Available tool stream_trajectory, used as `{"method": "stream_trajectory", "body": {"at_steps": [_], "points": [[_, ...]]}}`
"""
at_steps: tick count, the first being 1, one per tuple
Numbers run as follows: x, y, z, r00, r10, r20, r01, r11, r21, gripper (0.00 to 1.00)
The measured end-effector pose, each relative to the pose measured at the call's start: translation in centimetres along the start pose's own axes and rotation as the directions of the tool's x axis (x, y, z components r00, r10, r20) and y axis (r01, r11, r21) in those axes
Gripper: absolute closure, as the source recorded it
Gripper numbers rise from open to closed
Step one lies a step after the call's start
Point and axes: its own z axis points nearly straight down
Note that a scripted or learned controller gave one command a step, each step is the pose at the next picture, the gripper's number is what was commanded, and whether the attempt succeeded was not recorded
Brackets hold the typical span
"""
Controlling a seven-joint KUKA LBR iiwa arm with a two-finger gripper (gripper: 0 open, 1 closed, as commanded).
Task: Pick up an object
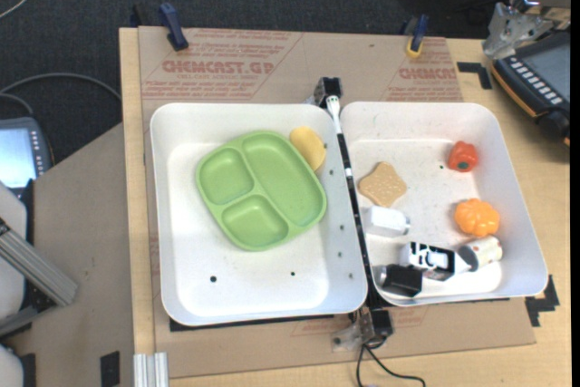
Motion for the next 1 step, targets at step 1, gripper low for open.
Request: {"method": "stream_trajectory", "body": {"at_steps": [1], "points": [[5.52,4.16,-11.61,1.000,0.001,-0.001,-0.001,1.000,-0.004,1.00]]}}
